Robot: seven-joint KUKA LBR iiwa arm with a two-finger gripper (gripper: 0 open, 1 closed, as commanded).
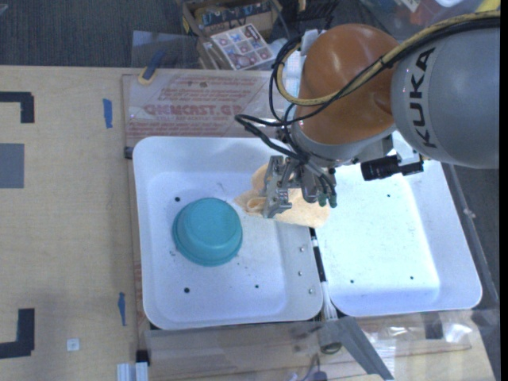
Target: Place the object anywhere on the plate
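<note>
A teal round plate (208, 230), dome-like as if upside down, rests in the left white bin (159, 292). A soft pale-yellow object (295, 213) lies at that bin's right side, close to the divider between the bins. My gripper (299, 192) hangs directly over the yellow object, to the right of the plate and apart from it. Its fingers (275, 194) stand spread, with the yellow object beneath and between them; it is open. The wrist hides part of the yellow object.
The right white bin (397, 252) adjoins the left one, with a raised double rim (316, 260) between them. A cardboard sheet (198, 105) lies behind the left bin. Boxes and clutter (234, 22) sit beyond the bench.
</note>
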